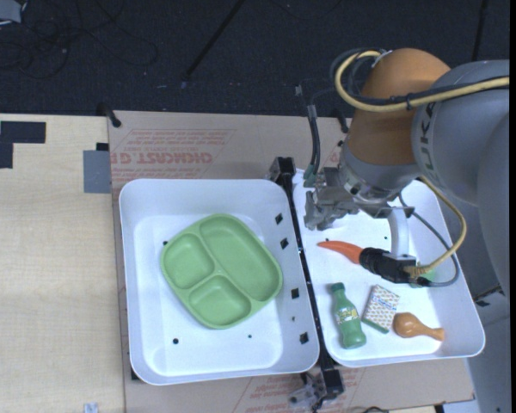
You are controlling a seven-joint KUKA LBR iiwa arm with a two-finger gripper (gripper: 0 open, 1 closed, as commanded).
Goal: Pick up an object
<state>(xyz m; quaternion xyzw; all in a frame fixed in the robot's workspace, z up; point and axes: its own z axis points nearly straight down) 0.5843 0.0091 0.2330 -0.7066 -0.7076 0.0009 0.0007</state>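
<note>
Orange carrot (pixel 342 249) looks like the likeliest target here, lying in the right bin (pixel 464 338) just below the gripper (pixel 320 211) and a touch to its right. The gripper hangs low at the bin's upper left corner, hard up against the divider between the two bins. From this angle I honestly can't tell what state it's in, too much grey metal bunched together, and nothing is visibly held.

Stuff that could go sideways imo:

- The gripper is really near the bin wall and the divider. If it drops straight down from there it may clip the rim or close on nothing, since the carrot's pointed tip is beside it, not under it.
- The carrot is thin and tapered, so it probably slides out of a pinch near the tip. Its fat end touches a black thing with a yellow cable (pixel 387 265), which looks like part of the arm's own rigging, so that could nudge it or snag.
- Further below the gripper there's a green bottle (pixel 347 317), a checkered packet (pixel 380 308) just beside it, and a tan drumstick-shaped toy (pixel 415 326). They're close together, so going for one likely shoves a neighbour.

The green divided plate (pixel 221 269) sits in the left bin (pixel 146 351), well off to the gripper's left and lower down. It's flat and wide, probably a poor pick.
</note>
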